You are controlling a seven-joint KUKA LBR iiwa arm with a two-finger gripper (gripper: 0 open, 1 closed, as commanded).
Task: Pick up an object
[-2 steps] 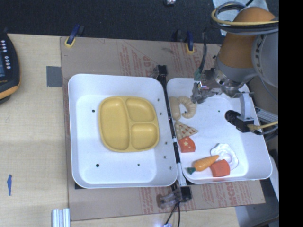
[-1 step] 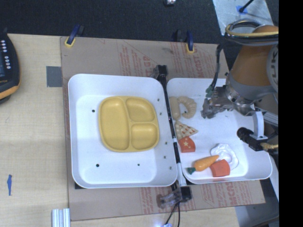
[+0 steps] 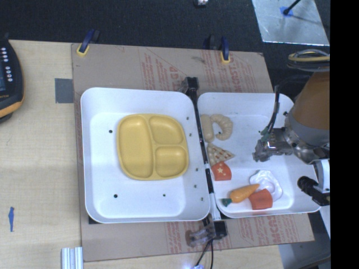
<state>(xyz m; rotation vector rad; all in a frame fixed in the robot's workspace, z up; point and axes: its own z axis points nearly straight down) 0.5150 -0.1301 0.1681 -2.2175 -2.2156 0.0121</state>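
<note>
The arm (image 3: pixel 314 114) is grey with a broad orange band. A black cable (image 3: pixel 275 114) runs to its metallic gripper (image 3: pixel 268 148).

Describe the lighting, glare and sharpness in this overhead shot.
Camera view: even, soft light; the left bin looks bright, nearly washed out at its floor, with a faint shadow around the yellow divided plate. The plate and the toy carrot read sharp; the gripper is dark and slightly blurred, its detail hard to resolve.

Even overhead light, moderately bright. The left bin (image 3: pixel 92 150) shows a soft glare patch at frame centre-left; the dark floor (image 3: pixel 140 10) along the top is underexposed. Shadows are faint. Focus is slightly soft throughout.
</note>
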